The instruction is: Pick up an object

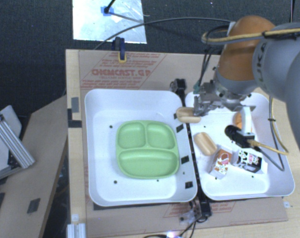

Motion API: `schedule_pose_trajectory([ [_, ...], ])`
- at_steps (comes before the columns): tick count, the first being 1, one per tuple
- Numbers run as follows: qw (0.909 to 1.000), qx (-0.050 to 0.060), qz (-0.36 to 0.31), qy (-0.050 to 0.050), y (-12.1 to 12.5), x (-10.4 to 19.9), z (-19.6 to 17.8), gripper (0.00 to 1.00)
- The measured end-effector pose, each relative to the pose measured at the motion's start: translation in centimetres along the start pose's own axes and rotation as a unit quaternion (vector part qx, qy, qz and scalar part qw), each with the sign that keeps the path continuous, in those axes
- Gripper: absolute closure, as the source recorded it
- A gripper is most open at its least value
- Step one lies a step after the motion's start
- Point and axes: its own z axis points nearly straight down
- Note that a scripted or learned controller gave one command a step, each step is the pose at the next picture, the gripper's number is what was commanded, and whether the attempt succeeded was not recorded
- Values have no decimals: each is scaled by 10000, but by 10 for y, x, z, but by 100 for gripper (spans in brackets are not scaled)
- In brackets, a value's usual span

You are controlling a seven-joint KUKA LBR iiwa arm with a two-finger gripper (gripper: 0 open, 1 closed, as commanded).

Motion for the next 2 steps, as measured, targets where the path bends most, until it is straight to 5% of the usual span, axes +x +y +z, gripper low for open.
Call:
schedule_pose_trajectory([
  [2,10000,-1,-8,6,-30,106,-5,100],
])
